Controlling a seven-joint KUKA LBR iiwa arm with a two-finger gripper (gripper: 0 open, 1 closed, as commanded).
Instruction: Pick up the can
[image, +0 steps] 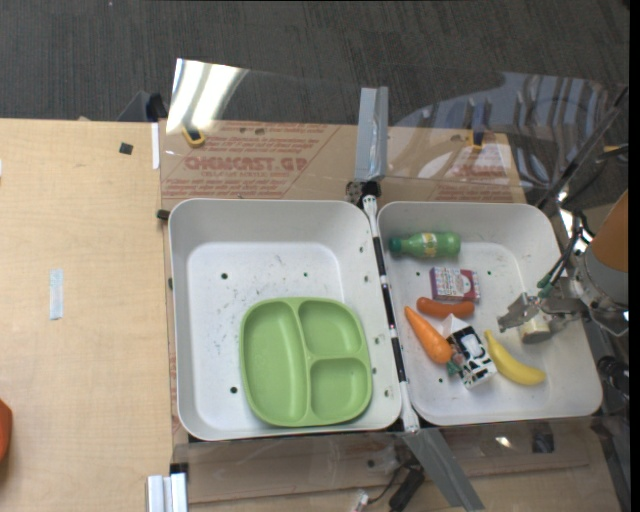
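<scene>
From my one overhead camera, the pick looks not yet made. The can (472, 358) lies low in the right bin (470, 208), in the lower right of the frame. It sits between the carrot (428, 336) and the banana (515, 362), close to both. I take the small black-and-white cylinder for the can, though it is too small for me to be sure.

The gripper (528, 320) sits just above the banana, to the upper right of the can and apart from it. I cannot tell whether the pincer is open or closed, and nothing shows in its grasp. The approach, the grasp and the lift are all left.

The bins are smooth white plastic, and the left bin (200, 300) is scuffed. A glossy green divided plate (305, 360) lies there. The banana and carrot look like moulded plastic, curved and tapered.
</scene>
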